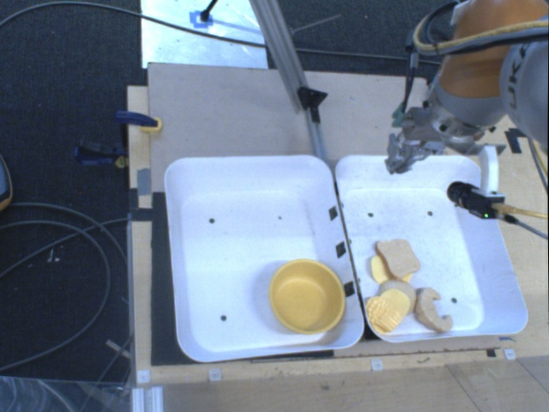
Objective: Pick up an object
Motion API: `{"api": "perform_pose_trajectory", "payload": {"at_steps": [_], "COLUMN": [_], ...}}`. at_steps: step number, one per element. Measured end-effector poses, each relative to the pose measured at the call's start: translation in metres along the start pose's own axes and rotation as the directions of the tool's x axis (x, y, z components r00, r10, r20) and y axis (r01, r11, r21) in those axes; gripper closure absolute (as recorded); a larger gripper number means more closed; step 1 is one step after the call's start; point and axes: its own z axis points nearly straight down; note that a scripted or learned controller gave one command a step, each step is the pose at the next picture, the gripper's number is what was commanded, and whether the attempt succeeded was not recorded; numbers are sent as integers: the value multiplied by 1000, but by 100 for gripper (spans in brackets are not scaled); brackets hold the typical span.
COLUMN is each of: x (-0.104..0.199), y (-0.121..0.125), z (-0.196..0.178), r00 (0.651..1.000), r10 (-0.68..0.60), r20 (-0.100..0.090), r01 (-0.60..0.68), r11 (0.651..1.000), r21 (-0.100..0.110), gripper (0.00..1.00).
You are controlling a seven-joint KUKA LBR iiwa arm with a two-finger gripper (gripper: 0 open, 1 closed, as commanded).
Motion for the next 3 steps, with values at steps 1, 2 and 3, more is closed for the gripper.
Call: {"api": "perform_pose_trajectory", "payload": {"at_steps": [1, 2, 3], "x": [51, 106, 150], "y": [-23, -54, -84], "z": [-4, 7, 25], "r00": [1000, 1000, 1000], "r10": [0, 0, 0], "r20": [0, -1, 0], "r01": [0, 1, 0], "r11": [1000, 1000, 1000], "r21": [0, 2, 3], "gripper": [100, 100, 100]}}
